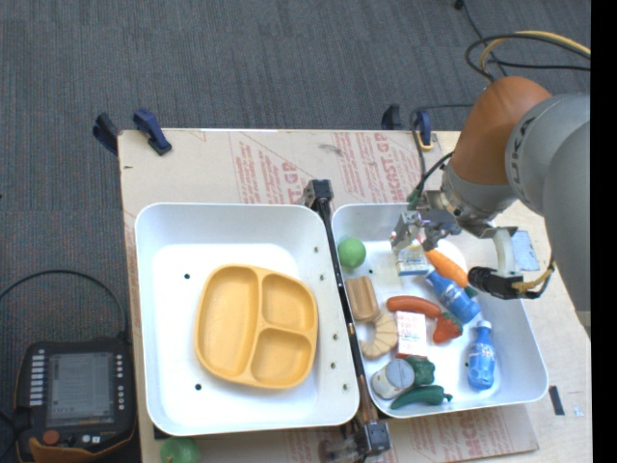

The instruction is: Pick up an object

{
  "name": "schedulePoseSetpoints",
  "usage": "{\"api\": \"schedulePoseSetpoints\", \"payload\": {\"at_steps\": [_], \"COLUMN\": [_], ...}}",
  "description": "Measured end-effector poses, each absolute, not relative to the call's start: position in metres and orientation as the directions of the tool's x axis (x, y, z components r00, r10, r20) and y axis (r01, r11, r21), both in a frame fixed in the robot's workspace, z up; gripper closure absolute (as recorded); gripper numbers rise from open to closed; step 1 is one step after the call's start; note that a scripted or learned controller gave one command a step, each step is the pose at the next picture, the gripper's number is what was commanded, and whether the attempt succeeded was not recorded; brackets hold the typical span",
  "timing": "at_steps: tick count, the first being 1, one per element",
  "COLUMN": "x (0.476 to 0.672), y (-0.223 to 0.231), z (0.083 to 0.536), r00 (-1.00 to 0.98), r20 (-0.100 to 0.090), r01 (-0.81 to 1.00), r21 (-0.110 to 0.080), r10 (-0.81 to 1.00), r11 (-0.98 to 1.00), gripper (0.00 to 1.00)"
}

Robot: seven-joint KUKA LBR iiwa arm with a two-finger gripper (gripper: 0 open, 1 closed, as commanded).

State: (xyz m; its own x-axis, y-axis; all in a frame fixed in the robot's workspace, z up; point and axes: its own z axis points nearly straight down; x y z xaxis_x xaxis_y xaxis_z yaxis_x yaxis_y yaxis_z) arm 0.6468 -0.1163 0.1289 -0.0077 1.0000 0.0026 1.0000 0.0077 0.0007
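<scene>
Objects fill your right bin (525, 374): carrot (446, 266), blue bottles (453, 297), sausage (415, 306), green ball (352, 253). The gripper (413, 249) hangs over a small carton (412, 261); seemingly touching, grip unclear. Left bin (164, 258) holds a yellow divided plate (256, 326), on a board (251, 162) over grey carpet (241, 46).

Bench with two white bins

The bench (260, 162) is a pale board printed with red lettering, with blue clamps (151, 130) gripping its far edge. The left bin (164, 230) and the right bin (516, 360) sit side by side directly on it, touching along a dark middle divider (339, 287).
</scene>
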Motion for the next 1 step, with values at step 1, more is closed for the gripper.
{"api": "schedulePoseSetpoints", "payload": {"at_steps": [1], "x": [0.6473], "y": [-0.1163], "z": [0.1386], "r00": [-0.009], "r20": [0.003], "r01": [1.0], "r21": [0.001], "r10": [1.0], "r11": [0.009], "gripper": [1.0]}}
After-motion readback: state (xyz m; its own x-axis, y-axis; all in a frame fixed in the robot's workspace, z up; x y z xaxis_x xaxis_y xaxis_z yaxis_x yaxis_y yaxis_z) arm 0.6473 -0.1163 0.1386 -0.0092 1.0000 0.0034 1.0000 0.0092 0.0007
